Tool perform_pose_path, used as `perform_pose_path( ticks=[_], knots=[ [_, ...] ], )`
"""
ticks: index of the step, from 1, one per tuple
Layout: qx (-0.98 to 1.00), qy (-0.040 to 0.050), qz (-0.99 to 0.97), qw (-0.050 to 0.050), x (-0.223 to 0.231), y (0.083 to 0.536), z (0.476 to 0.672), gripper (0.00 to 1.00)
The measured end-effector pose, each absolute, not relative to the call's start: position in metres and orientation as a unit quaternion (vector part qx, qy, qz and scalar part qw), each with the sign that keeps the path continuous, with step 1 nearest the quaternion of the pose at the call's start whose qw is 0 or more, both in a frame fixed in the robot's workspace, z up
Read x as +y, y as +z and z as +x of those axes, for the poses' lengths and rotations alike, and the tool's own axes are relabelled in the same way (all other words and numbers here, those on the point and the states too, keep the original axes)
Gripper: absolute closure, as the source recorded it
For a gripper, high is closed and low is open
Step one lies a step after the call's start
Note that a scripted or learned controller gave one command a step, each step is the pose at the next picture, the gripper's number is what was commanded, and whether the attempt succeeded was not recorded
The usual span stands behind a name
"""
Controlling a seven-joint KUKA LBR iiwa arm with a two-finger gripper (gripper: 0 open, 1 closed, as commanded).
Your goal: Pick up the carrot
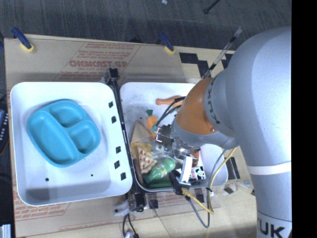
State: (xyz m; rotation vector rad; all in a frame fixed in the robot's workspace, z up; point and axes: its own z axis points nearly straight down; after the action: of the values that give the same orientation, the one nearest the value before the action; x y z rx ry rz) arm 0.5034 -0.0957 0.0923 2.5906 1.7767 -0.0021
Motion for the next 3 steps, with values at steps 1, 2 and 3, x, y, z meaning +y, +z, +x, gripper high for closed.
perform_pose_path(
  ticks=[1, 2, 3],
  knots=[
    [0.443, 0.001, 0.897, -0.003, -0.063, 0.231, 0.514, 1.0],
    [0.347, -0.0061, 0.938, -0.005, 0.016, 0.19, 0.509, 1.0],
    [0.52, -0.0047, 0.854, -0.004, -0.007, 0.194, 0.482, 1.0]
  ],
)
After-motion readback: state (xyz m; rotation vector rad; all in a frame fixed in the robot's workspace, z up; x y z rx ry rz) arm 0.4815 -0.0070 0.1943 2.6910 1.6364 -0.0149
